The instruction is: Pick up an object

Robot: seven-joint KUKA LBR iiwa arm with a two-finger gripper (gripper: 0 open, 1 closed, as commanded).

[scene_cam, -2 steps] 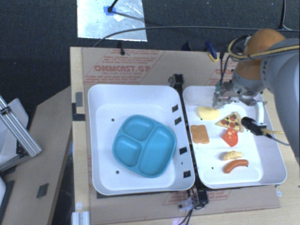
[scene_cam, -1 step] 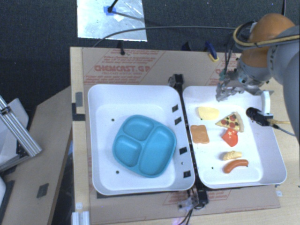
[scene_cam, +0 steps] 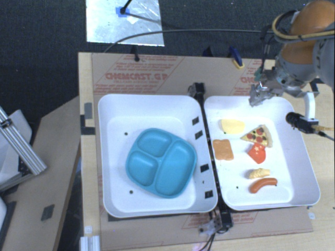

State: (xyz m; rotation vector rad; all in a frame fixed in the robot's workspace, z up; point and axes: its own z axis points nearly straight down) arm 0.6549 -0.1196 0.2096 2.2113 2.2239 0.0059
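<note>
Pincer (scene_cam: 257, 99) above right bin's (scene_cam: 303, 163) far rim, pointing down, finger state unclear

This is looking like a robot lab, not a home. A big grey and orange robot arm (scene_cam: 306, 41) is reaching over a bench (scene_cam: 157, 69) where two white bins (scene_cam: 152, 101) are sitting side by side, with black cables (scene_cam: 183, 31) running around. Toy food (scene_cam: 256, 136) and a blue plate (scene_cam: 161, 162) are lying in the bins.
</note>
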